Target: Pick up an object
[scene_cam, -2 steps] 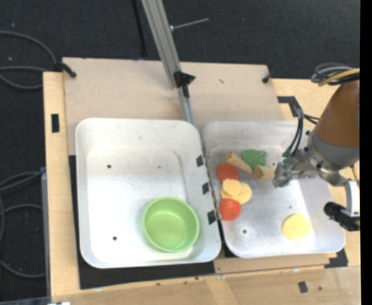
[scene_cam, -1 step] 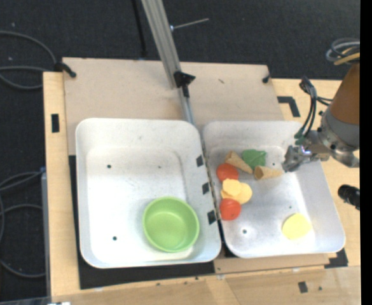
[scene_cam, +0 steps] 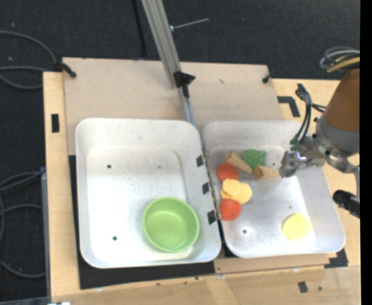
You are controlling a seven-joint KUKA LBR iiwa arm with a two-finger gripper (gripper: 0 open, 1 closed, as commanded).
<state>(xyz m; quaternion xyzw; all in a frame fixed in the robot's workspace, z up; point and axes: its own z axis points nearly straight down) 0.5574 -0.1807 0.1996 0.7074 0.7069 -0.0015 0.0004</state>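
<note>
Where gripper (scene_cam: pixel 289 165) hovers, round green bowl (scene_cam: pixel 170 224) — glossy

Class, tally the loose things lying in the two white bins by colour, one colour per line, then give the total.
Green: 2, the bowl and the green piece
Red: 2
Yellow: 2
Tan: 2
Total: 8

Legible text: none | Labels, brands: none readable | Numbers, signs: none readable | Surfaces checked: bench, both bins, arm | Finding: no lettering discernible anywhere
</note>
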